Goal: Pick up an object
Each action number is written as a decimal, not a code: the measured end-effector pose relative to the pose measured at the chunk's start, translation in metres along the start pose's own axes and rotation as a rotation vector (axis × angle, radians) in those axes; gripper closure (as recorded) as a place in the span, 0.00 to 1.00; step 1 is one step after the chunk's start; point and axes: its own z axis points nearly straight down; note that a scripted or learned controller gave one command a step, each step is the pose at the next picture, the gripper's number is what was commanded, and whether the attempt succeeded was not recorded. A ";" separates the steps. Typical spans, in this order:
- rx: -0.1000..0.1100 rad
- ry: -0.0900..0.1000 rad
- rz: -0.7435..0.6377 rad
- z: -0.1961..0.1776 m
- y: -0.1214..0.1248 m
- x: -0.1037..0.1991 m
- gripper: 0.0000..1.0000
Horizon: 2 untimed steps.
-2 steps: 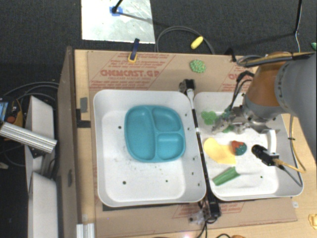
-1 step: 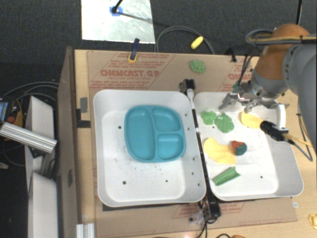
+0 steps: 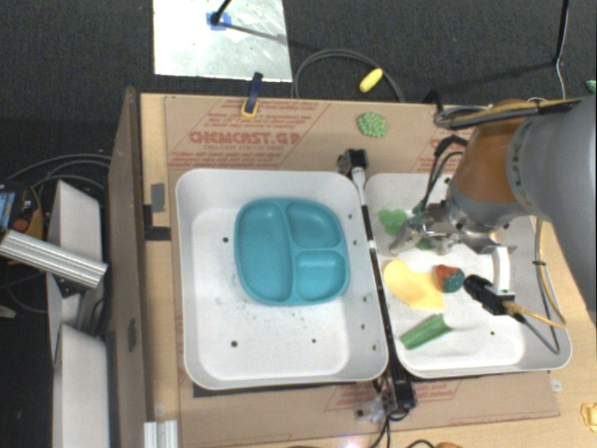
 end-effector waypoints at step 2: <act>-0.003 -0.002 -0.005 0.001 0.022 0.000 0.00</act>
